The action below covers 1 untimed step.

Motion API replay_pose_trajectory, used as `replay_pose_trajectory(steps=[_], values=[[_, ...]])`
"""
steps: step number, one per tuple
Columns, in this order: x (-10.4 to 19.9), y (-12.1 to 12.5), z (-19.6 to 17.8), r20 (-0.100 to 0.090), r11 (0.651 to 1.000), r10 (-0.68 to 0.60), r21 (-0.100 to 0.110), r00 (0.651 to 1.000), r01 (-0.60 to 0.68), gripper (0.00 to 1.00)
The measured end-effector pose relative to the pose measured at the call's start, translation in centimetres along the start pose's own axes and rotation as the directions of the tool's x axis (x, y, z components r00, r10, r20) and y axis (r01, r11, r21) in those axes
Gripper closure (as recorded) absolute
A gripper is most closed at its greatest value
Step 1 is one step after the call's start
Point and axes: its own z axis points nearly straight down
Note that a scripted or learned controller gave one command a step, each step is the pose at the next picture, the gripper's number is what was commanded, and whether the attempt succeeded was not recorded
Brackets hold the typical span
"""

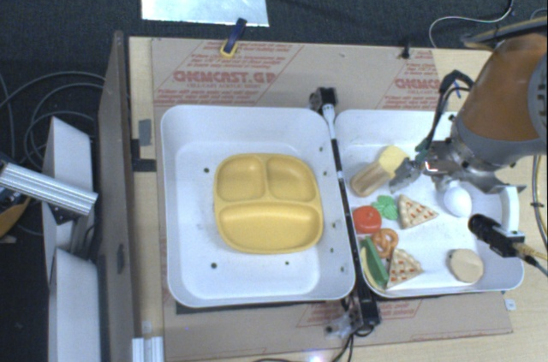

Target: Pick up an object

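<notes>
Yellow plastic is seen first: a yellow tray (267,204) with three parts is set in the left bin (184,181). Toy food is spread in the right bin (364,129). A tan bread roll (374,176) with a yellow block (392,157) at its end is placed near the top, a red tomato (367,219) and a pretzel (384,241) are found lower down, and two pizza slices (416,212) are laid beside them. A white egg (456,200) and a round cookie (466,265) are seen further right.

The gripper (409,173) is hung low over the right bin, just beside the yellow block — whether it is spread or pinched cannot be told. No toy is seen held.

Trouble could be caused by crowding — the block could be pushed away, or the egg could be knocked and rolled off.
</notes>
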Motion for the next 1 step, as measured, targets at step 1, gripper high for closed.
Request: replay_pose_trajectory(steps=[1], values=[[0.94, 0.10, 10.07, 0.003, 1.000, 0.001, -0.008, 1.000, -0.001, 0.00]])
